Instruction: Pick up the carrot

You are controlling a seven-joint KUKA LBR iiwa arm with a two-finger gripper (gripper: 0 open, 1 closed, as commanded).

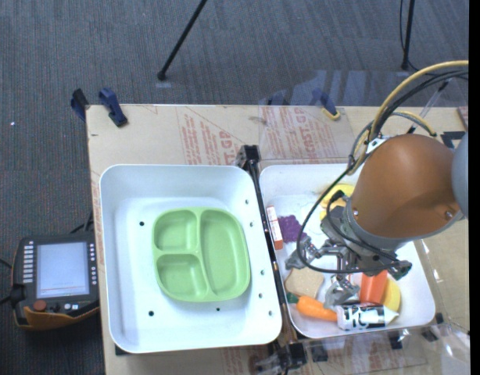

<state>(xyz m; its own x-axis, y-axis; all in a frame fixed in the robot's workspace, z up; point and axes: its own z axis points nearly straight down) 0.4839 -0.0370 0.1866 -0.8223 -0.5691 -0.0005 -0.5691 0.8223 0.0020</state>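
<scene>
Across the top of your frame runs dark grey carpet (91, 37), crossed by two black stand legs (187, 31). Below it sits the brown cardboard-covered bench (201, 131), blue clamps (111, 106) at its upper-left corner. A teach pendant (56, 278) lies on the floor at lower left.

The worktop (193, 131) is a pale board printed with red markings, seen at a slant, with blue clamps (111, 106) gripping its far left corner. Two shallow white bins sit directly on it, side by side and touching along a dark seam: the left bin (115, 209) and the right bin (291, 182). A handheld control pendant (59, 276) rests on the grey carpeted floor (37, 53) just beside the worktop's left edge.
</scene>
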